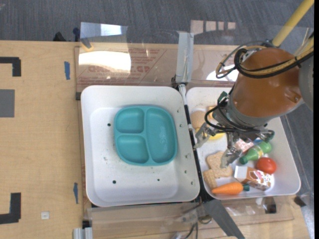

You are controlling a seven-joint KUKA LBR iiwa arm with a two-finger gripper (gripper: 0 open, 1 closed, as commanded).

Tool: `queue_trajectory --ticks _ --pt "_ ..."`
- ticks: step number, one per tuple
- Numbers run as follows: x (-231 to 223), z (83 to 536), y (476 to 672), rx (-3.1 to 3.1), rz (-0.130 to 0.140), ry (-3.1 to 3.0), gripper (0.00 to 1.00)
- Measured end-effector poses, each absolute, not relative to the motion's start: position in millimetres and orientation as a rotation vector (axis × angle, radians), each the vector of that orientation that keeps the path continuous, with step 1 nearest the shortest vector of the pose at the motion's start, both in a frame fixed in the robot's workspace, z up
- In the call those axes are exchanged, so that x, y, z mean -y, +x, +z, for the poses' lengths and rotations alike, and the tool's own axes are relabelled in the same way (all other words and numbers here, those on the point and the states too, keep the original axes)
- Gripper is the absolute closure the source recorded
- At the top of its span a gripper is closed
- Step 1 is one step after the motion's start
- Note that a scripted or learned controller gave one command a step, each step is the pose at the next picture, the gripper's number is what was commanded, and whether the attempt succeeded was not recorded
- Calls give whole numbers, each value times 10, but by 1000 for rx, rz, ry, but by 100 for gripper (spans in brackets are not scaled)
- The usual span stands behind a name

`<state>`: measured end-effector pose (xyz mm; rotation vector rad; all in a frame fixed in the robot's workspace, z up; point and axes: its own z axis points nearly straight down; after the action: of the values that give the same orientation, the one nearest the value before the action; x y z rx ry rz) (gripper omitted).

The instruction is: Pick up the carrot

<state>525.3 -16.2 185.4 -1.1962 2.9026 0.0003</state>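
The robot's tool (230,156), its grip state impossible to tell, hangs low in the right bin (291,176) among toy foods, with the carrot (228,188) lying free near the bin's front wall.

We see an orange carrot (227,188) with a green tip in the right white bin (291,176), near a red tomato (266,165) and tan, speckled crackers (218,162). In the left white bin (94,133) lies a teal divided plate (146,135). The arm's wrist band (264,86) is orange-brown, above tan cardboard (35,148) with black marks.
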Motion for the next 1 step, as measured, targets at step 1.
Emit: queue_trajectory --ticks 1 --pt "260 2467 6426 -2913 -3 -1146 0"
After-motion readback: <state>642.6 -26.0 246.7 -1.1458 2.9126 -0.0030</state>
